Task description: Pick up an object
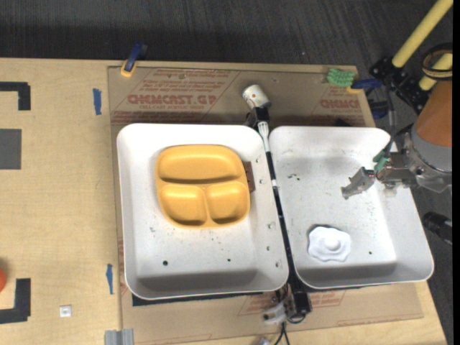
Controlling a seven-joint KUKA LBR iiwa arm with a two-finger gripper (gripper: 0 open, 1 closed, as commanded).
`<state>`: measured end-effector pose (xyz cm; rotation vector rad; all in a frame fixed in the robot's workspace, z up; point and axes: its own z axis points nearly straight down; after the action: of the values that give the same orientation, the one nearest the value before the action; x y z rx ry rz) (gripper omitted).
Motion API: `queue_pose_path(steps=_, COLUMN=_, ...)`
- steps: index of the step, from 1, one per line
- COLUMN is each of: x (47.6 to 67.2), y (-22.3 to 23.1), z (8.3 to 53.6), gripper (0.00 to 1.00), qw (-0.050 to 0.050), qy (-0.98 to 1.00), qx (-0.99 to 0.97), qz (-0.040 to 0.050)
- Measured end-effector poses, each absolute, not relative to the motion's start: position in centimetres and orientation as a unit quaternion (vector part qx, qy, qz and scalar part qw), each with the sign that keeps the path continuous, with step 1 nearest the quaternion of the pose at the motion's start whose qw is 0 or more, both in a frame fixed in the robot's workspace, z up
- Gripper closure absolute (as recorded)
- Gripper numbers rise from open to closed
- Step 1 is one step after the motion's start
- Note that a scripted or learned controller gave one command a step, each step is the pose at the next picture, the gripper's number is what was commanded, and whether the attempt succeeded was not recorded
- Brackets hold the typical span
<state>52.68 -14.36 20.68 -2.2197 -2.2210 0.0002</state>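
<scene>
The hand (357, 184) hangs over the right bin (410, 264), near its upper right part, with the arm (435, 131) coming in from the right. Its grey fingertips point left and down, but whether they are spread or pressed together I cannot tell; nothing shows between them.

The nearest thing to pick is the white lump (329, 244), lying on the floor of the same bin, below and a little left of the hand, and apart from it. It sits near the bin's lower wall but not against it.

In the left bin (136, 264) lies a yellow tray (203, 184) with three compartments, well apart from the hand.

To do this step well, I judge the hand should move over the lump's raised middle, come straight down with fingers wide, and close across its narrowest part. The lump looks low and flat-edged, so a shallow grip could slide off; going close to the bin floor seems wise.
</scene>
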Motion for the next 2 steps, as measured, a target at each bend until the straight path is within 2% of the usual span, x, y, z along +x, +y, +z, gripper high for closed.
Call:
queue_pose_path(steps=1, x=48.5, y=-10.5, z=11.7, gripper=0.00, qw=0.001, qy=-0.747, qx=-0.665, qz=0.0000)
queue_pose_path(steps=2, x=53.0, y=-9.5, z=8.5, gripper=0.00, qw=-0.001, qy=-0.811, qx=-0.585, qz=-0.0005)
